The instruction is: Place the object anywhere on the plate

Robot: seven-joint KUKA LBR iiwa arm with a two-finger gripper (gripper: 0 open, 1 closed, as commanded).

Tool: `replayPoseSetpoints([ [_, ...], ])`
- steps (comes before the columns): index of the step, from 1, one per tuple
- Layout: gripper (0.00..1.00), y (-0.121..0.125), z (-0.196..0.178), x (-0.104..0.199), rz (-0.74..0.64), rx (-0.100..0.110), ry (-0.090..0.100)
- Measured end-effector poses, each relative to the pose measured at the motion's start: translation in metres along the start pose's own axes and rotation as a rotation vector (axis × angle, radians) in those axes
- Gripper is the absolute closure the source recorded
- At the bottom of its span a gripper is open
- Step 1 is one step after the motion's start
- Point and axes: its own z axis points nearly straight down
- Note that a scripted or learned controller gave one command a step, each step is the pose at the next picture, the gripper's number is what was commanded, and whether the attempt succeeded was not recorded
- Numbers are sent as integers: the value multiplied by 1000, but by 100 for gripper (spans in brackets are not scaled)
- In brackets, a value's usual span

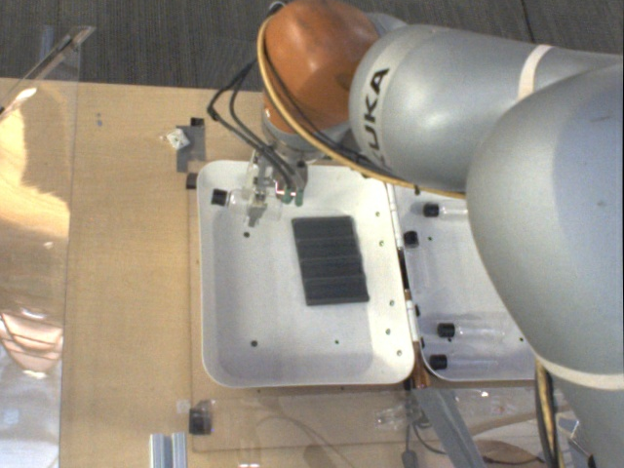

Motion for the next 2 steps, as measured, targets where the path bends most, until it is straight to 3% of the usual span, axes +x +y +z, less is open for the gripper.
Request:
replayPoseSetpoints([
  [1, 100, 18, 49, 28, 368, 7, 0],
  [2, 100, 25, -32, 11, -110, -1, -2],
])
